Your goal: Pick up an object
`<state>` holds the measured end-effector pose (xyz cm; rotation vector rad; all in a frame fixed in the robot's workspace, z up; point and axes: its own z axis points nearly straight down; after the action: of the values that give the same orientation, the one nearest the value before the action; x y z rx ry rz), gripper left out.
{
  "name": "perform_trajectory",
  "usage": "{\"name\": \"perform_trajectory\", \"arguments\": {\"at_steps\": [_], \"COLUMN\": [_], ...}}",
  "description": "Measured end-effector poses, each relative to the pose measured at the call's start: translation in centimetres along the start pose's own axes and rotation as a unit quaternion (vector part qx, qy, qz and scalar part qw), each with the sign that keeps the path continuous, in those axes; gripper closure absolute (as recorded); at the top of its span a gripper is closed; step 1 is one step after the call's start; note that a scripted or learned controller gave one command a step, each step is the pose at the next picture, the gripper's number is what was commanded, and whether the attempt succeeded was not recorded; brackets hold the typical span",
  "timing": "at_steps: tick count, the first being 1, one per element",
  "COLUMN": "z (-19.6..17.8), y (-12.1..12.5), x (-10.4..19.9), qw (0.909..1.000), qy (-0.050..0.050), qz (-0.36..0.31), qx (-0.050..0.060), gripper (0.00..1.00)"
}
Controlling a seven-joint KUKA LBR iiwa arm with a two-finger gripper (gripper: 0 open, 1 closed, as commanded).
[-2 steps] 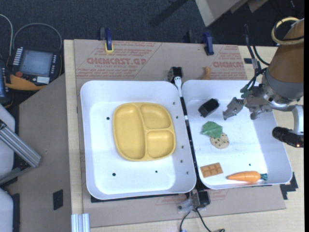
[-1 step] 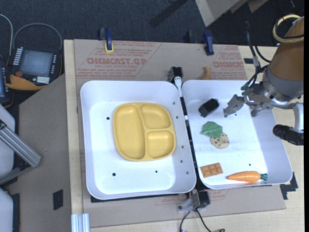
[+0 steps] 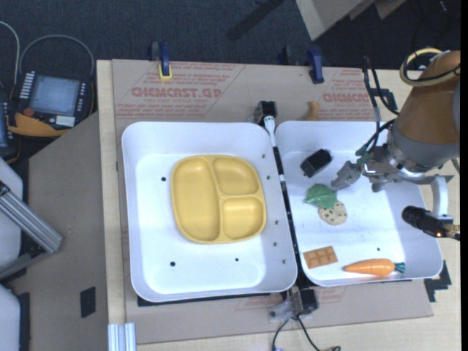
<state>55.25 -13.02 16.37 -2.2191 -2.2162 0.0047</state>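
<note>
Claw (image 3: pixel 360 174) of mine hangs over the right bin (image 3: pixel 417 258), toward its far edge, on the grey arm with the orange band that reaches in from the bench's right side. Its two fingers (image 3: pixel 344 177) look spread apart, and I see nothing between them. Just beside the near fingertip lies a green leaf-shaped piece (image 3: pixel 320 194), touching a round speckled cookie (image 3: pixel 333 213) that sits below it. A small black block (image 3: pixel 316 161) rests nearer the bin's far left corner, apart from my fingers. At the bin's near edge lie a brown waffle square (image 3: pixel 319 257) and an orange carrot (image 3: pixel 373 268), side by side, well apart from my claw. The left bin (image 3: pixel 146 254) holds a yellow divided plate (image 3: pixel 217 197) in its middle
</note>
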Motion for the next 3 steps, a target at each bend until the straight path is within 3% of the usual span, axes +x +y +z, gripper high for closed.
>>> {"name": "perform_trajectory", "arguments": {"at_steps": [1, 2, 3], "z": [5.6, 8.1, 6.9], "y": [-1.1, -1.2, -1.1], "x": [0.2, 0.2, 0.2], "qw": [1.0, 1.0, 1.0], "qy": [0.0, 0.0, -0.001], "qz": [0.0, 0.0, 0.0], "qx": [0.001, 0.0, -0.003], "gripper": [0.0, 0.0, 1.0]}}
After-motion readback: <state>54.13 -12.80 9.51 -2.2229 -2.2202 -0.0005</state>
